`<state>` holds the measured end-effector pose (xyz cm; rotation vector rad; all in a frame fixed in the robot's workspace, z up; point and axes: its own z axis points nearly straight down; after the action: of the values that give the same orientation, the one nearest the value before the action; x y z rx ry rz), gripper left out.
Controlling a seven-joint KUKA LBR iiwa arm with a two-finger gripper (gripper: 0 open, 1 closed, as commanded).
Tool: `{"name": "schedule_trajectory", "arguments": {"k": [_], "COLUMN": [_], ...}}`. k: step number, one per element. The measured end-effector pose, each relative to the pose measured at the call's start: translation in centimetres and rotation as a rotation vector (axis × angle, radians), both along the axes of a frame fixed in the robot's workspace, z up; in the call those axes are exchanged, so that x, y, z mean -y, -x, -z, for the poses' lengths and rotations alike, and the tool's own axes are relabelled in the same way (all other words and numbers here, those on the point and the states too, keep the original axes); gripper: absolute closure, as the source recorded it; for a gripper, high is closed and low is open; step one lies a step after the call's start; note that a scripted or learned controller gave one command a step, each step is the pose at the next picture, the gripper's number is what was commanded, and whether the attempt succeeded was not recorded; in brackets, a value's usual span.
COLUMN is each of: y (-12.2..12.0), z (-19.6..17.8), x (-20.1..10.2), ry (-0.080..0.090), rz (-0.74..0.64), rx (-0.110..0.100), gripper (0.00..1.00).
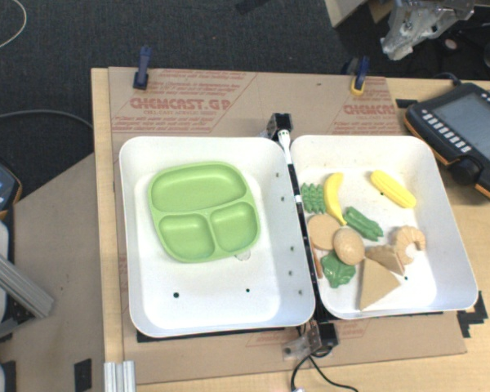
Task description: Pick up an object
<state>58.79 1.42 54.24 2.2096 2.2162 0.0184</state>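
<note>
The right bin (441, 219) holds a crowd of small toy foods. A yellow banana (334, 196) lies upright near its left wall, with a ribbed green piece (313, 198) touching its left side. A yellow corn cob (393, 189) lies alone toward the upper right, tilted. Below the banana sit a green bean pod (363, 223), a round tan biscuit (320, 232) and a pale egg-shaped piece (349, 246), packed against one another. A green broccoli piece (338, 271) lies under the egg, and a tan wedge (378, 284) (it looks like a slice of bread or cheese) rests at the bin's lower middle, with a beige shrimp (408, 241) just above it.

The left bin (139, 284) holds a green tray (202, 211) with three compartments, set toward its upper half.

The gripper (408, 23) hangs at the top right, well clear of both bins and beyond the bench (106, 137); whether the jaws are apart or together cannot be told. A black handheld controller (461, 129) lies at the bench's right edge, and two clamps (142, 66) grip its far edge.
</note>
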Motion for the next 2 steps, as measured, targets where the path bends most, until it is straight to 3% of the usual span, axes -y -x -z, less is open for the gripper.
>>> {"name": "schedule_trajectory", "arguments": {"k": [1, 2], "y": [-0.7, 1.3], "z": [5.6, 10.3], "x": [5.3, 15.2], "ry": [0.001, 0.002], "rz": [0.009, 0.014], "rx": [-0.023, -0.023], "gripper": [1.0, 1.0]}}
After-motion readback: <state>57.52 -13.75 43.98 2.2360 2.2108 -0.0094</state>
